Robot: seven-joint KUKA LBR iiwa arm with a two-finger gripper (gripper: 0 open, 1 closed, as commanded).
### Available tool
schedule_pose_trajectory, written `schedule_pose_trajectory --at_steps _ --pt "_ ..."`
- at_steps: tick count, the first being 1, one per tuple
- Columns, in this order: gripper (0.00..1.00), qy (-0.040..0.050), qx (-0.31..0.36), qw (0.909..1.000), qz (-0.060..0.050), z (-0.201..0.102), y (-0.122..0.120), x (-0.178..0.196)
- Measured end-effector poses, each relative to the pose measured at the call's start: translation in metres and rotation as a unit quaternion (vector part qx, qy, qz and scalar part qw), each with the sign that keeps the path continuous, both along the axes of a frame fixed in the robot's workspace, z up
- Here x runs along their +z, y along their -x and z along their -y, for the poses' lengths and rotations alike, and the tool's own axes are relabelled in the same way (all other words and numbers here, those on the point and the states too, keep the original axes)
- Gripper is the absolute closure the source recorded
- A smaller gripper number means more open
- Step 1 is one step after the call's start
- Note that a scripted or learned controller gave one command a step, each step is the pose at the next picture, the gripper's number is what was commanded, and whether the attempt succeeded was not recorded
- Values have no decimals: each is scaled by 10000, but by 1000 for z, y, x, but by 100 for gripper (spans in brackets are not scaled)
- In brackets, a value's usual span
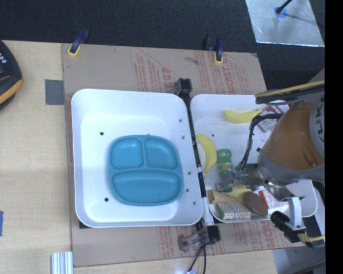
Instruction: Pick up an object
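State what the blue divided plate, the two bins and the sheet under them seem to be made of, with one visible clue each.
Blue divided plate: likely moulded plastic, matte; one even colour, soft rounded compartment ridges.
Left bin and right bin: probably plastic, smooth white with rounded corners; the look leaves it open.
Sheet: cardboard; brown, dull, with printed red lettering, clamped at its far edge.

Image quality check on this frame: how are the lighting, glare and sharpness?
Camera view: even overhead light, soft overall focus. The left bin is bright, near washed out around the blue divided plate. The arm shades the cluttered right bin, blurring small items near the gripper. The floor at top is dark apart from one pale patch.
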State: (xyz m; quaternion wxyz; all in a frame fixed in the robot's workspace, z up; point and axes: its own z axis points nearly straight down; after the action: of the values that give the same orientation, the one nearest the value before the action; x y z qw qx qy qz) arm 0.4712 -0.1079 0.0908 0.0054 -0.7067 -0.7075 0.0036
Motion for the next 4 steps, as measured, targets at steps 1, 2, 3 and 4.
schedule_pose_trajectory --at_steps 1,2,3,4 --pt "100 14 29 10000 44 1 -5 12" --pt "100 27 -6 10000 85 37 -6 89" --pt "100 13 44 9999 92 -7 -81 119" --pt "100 5 9 10000 -1 4 -52 15"
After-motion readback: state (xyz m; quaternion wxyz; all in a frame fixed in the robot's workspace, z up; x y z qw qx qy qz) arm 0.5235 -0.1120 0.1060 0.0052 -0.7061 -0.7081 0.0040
